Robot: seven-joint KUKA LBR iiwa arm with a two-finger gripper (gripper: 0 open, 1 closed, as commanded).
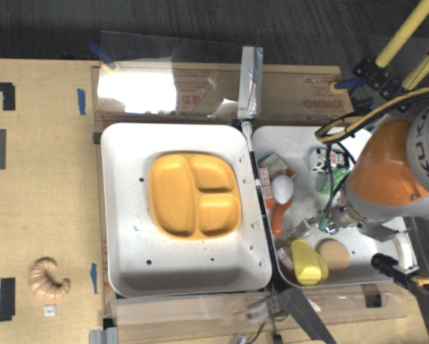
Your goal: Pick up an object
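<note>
Two bins side by side on bench. Left bin: divided tray lying at centre. Right bin: items clustered along its left and near sides. Egg near left wall, carton just behind it. Bottle at near edge, round object touching its right side. Arm overhangs right bin from the right. On bench, well left of both bins: curled object at near-left.

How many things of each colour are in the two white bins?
Yellow: 2, the divided tray and the bottle
White: 1, the egg
Orange: 1, the carrot-like piece
Tan: 1, the round ball
Mixed colours: 1, the small packet
Total: 6 that I can make out
</note>
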